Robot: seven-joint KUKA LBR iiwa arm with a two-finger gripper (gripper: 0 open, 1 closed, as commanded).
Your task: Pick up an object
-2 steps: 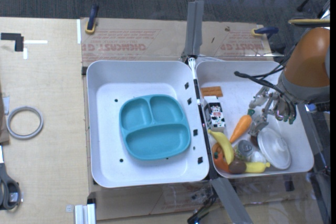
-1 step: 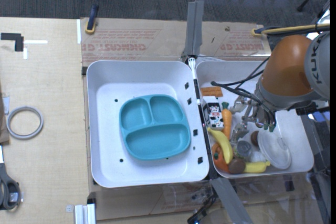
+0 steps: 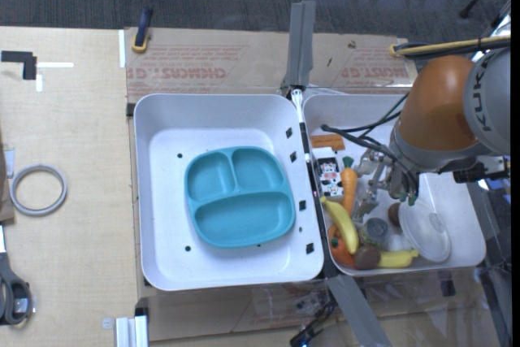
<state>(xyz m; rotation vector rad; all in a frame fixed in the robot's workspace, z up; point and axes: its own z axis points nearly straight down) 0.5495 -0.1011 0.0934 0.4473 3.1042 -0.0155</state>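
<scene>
My arm reaches in from the right over the right bin [image 3: 465, 254], its orange band above the wrist. My gripper [image 3: 375, 193] hangs low among a cluster of toy foods. Whether it is spread or pinching anything, I cannot tell from this slanted overhead angle.

Just left of the gripper stands an orange carrot [image 3: 349, 188], with a small printed box [image 3: 328, 177] beside it near the bin's left wall. A yellow banana [image 3: 343, 225] curves below them, touching a brown round piece [image 3: 367, 258] at the bin's lower edge. A second yellow piece [image 3: 398, 258] lies just to its right. A clear cup [image 3: 428, 233] rests on its side near the gripper's right.

In the left bin [image 3: 154, 199] sits a blue divided plate [image 3: 240, 196]. A grey tape ring [image 3: 36, 189] lies on the wooden bench [image 3: 73, 272], well apart from both bins.
</scene>
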